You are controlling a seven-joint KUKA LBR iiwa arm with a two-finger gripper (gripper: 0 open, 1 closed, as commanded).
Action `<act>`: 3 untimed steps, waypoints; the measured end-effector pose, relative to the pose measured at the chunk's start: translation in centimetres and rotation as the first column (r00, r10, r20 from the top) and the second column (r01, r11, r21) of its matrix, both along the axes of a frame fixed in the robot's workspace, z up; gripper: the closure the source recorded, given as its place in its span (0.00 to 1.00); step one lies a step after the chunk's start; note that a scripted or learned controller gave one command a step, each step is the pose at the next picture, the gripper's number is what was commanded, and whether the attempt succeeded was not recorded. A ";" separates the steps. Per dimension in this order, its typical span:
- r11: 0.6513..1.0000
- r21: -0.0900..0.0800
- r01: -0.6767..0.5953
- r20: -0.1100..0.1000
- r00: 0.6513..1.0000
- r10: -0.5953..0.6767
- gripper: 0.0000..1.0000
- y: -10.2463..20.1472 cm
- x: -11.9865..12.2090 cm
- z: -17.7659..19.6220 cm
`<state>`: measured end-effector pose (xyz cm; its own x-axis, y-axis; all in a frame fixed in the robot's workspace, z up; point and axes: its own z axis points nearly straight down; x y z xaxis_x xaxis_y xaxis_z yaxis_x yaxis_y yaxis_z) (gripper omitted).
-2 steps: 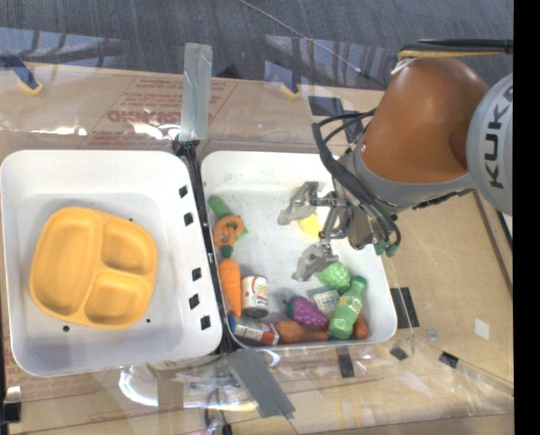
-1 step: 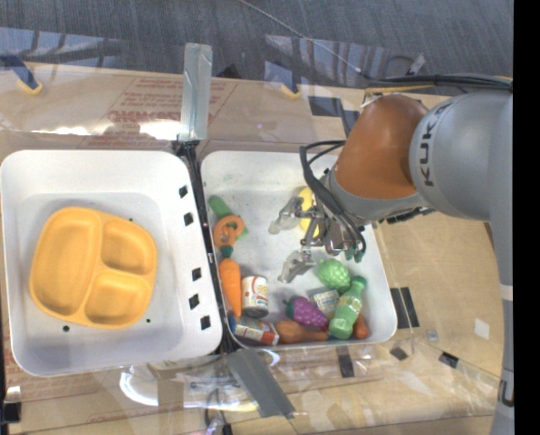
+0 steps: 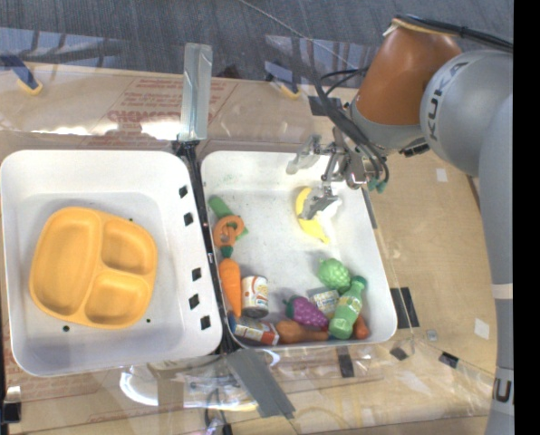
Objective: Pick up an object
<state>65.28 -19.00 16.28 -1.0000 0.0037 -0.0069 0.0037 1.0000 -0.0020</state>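
Gripper (image 3: 323, 202) is placed over the banana (image 3: 312, 217) in the right bin (image 3: 379, 243), at its far side. One finger (image 3: 324, 201) is seen lying on the banana's far end; whether the jaws are spread or pinching the fruit cannot be told from this angle, so no hold is assumed.

Risks, as judged from here:
- Banana is curved and smooth — a pinch near its tip is likely to squirt it out sideways.
- If the fingers are only resting on top, a lift will come up with nothing.
- The far-right bin wall is close to the wrist; a clip is possible if the descent is skewed.

Surroundings: the banana lies apart from the rest, so nothing is blocking it. A green grape bunch (image 3: 334, 273) sits just near of it. Along the near edge a green bottle (image 3: 346, 311), purple grapes (image 3: 309, 313) and a can (image 3: 255, 294) are crowded together. A carrot (image 3: 230, 285) is laid against the left wall. The left bin (image 3: 16, 243) holds a yellow tray (image 3: 91, 268), well apart.
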 end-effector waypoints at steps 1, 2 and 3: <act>1.000 0.003 0.031 -0.010 0.999 -0.031 0.00 1.1 -0.3 -7.2; 0.983 0.003 0.181 -0.005 0.983 -0.181 0.00 -1.8 -3.6 -6.9; 0.985 0.002 0.173 -0.001 0.985 -0.173 1.00 -1.5 -3.4 -5.7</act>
<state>61.89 -20.53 10.59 -0.9842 0.1770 -0.0062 0.1770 0.9842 0.0003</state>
